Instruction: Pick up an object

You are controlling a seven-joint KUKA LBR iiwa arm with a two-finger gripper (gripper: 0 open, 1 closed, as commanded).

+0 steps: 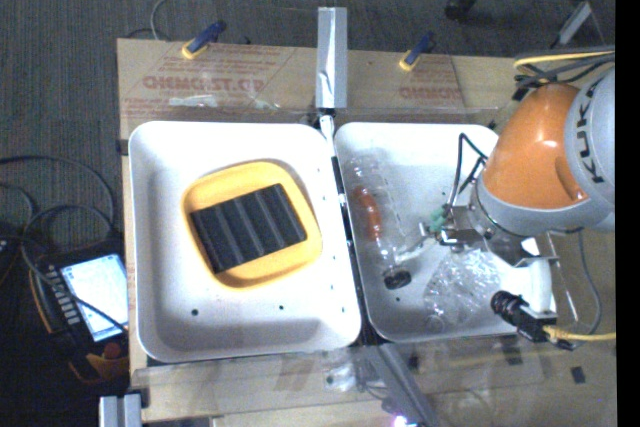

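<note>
**Arm over right bin, no object seen in grasp**

Two white bins side by side on table. Landmark: right bin. Inside it, along left wall: clear plastic bottle lying on its side, orange label, dark cap toward near edge. Right of bottle, toward near-right corner: crumpled clear plastic wrap. Above bin's right half: grey arm with orange band, gripper low near bin middle, just right of bottle, just above wrap. Gripper spread hidden, cannot tell. Left of right bin: left bin holding yellow tray with black ribbed insert.
</note>
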